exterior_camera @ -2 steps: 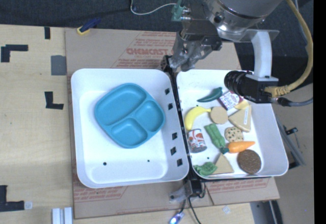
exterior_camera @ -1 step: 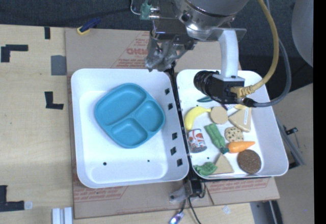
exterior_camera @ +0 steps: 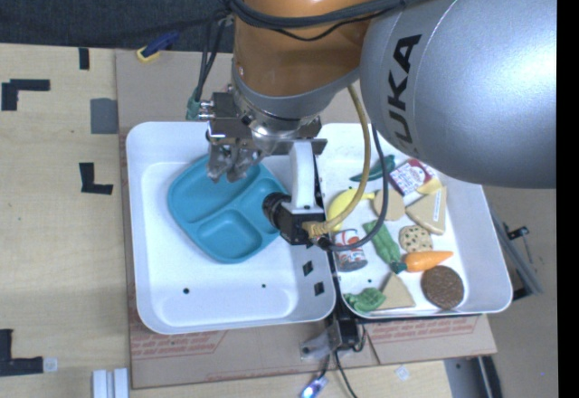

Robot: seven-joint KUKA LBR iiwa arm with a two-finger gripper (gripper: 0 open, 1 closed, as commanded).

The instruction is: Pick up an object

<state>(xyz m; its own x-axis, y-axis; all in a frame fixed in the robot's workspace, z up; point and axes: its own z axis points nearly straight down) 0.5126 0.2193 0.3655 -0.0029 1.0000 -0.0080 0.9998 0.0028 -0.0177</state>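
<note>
A: Big picture first: the grey arm [exterior_camera: 452,61] fills the top of the shot, its orange band [exterior_camera: 303,7] sitting right over the left bin [exterior_camera: 149,206] on the desk [exterior_camera: 54,233].

B: And in that bin, the blue tray [exterior_camera: 222,215], a divided dish lying tilted, one corner up near the bin's far side.

A: The tool [exterior_camera: 228,165] is down at that upper corner. Fingers look narrow, close together at the tray's rim, but I can't tell whether the rim is actually between them.

B: So the tray sits directly under and just in front of the tool, touching or nearly so. I'd judge this the grasp itself.

A: To do it well, I'd say bite squarely on the rim's thin wall, close firmly, lift straight up; a shallow pinch on slick plastic could slip.

B: Smaller stuff: the right bin [exterior_camera: 488,297] holds a banana [exterior_camera: 342,203], a carrot [exterior_camera: 427,260], a brown cookie [exterior_camera: 443,286].
</note>
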